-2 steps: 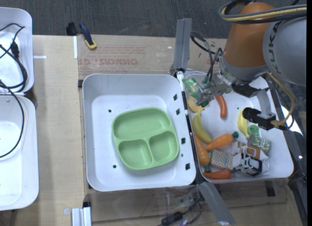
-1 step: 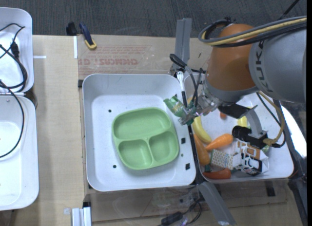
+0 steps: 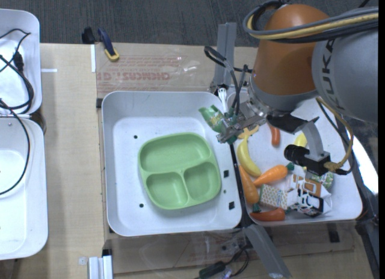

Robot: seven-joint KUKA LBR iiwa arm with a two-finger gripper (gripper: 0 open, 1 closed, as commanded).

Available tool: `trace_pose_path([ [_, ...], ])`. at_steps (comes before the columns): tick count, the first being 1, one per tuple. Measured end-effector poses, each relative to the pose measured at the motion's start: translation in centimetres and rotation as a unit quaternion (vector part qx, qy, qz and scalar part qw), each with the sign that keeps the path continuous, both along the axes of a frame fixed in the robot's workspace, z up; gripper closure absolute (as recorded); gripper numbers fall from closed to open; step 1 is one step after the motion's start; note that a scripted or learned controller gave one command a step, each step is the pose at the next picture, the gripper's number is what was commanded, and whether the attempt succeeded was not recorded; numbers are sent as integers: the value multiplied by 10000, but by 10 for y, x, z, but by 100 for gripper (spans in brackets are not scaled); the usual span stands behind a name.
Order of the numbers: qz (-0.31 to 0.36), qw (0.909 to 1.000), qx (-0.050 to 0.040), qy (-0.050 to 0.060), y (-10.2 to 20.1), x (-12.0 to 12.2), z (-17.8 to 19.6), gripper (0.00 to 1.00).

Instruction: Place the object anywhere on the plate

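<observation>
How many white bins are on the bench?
2. The left bin holds the green plate. The right bin, touching its side, holds toy food like a banana and carrot.

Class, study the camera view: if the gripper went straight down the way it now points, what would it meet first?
Probably the banana, or the wall between the bins; the gripper hangs just above both. Depth is hard to judge from this slanted view.
</observation>
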State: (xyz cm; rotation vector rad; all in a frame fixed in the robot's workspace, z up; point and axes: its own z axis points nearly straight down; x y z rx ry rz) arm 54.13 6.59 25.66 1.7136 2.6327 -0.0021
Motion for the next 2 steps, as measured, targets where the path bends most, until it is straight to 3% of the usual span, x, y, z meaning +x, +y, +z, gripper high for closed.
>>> trace_pose_path([
  [1,-3,10000,0,-1,0,0,0,0],
  [2,-47,10000,-2,-1,-21,15,25,0],
])
